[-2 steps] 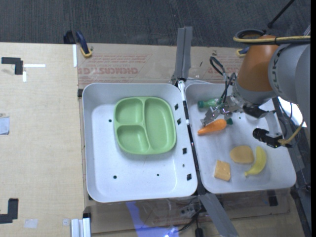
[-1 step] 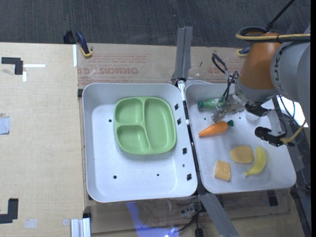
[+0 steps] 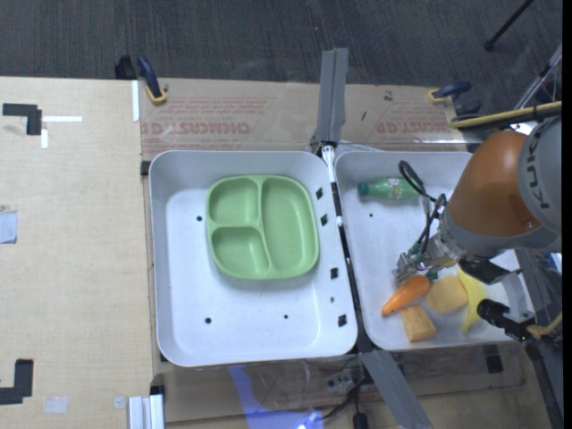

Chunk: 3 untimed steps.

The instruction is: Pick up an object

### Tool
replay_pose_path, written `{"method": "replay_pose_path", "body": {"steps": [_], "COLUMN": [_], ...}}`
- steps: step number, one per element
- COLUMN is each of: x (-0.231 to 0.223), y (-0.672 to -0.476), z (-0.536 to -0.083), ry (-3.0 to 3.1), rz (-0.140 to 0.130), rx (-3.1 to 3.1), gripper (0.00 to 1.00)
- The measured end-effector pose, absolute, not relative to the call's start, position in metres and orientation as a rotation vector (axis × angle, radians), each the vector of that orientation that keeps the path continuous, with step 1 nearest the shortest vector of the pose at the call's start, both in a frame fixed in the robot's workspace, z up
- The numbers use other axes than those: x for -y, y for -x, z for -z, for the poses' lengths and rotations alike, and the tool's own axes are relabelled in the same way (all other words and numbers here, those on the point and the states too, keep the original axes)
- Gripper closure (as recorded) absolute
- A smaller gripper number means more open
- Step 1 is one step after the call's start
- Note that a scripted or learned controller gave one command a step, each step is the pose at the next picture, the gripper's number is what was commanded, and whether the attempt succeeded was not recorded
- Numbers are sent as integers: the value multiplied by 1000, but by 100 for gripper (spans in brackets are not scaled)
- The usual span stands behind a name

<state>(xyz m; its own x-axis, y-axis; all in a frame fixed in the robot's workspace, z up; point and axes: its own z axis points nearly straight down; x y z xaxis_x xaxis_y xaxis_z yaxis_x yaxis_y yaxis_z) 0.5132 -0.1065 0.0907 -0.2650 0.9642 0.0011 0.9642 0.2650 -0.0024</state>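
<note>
Orange and yellow items cluster at the near right of the right bin (image 3: 375, 329): a carrot (image 3: 405, 294), a tan block (image 3: 417, 323), a rounded yellow piece (image 3: 447, 295) and a banana (image 3: 471, 297). The gripper (image 3: 416, 262) sits low just above the carrot's far end, which suggests the carrot is the pick target. Whether the fingers are wide or narrow cannot be told; nothing is visibly held. A green bottle (image 3: 390, 189) lies at the far side. The left bin (image 3: 179, 329) holds a green divided plate (image 3: 263, 227), well apart from the gripper.
</note>
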Motion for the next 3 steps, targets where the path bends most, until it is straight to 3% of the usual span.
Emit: {"method": "replay_pose_path", "body": {"steps": [1, 2, 3], "x": [17, 84, 64], "y": [-521, -478, -510], "z": [-191, -191, -191], "ry": [2144, 2062, 1804], "rz": [-2, -3, -2], "rx": [2297, 2368, 2572], "gripper": [100, 100, 100]}}
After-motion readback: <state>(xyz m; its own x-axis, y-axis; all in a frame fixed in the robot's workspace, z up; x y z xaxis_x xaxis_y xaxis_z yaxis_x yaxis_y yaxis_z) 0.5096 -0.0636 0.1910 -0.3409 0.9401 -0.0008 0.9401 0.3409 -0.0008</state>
